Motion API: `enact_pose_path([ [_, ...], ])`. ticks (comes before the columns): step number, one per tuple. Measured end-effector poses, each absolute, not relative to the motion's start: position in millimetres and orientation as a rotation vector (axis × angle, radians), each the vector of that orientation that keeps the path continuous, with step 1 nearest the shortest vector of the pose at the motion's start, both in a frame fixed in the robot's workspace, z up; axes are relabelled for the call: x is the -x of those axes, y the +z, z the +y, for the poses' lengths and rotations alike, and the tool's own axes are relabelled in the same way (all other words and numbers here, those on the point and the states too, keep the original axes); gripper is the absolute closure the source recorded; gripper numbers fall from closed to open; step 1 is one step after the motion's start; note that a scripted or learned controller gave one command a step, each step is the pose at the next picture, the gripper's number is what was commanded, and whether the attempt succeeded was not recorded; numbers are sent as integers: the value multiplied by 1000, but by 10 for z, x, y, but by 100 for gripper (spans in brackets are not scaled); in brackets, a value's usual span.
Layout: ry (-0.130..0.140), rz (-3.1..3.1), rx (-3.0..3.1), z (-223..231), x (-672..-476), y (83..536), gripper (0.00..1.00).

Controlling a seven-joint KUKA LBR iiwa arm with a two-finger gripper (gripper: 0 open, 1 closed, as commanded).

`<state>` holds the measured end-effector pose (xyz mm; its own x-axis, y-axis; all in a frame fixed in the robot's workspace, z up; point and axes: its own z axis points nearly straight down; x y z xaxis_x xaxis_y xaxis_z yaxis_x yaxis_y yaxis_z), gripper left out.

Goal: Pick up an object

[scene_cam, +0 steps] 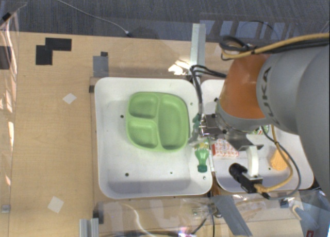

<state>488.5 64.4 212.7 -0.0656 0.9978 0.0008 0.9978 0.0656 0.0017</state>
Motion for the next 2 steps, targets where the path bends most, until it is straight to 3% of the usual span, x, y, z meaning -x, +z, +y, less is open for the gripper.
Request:
enact_pose_path([
  [2,-2,1467,-2780,1148,-4891,1958,100],
])
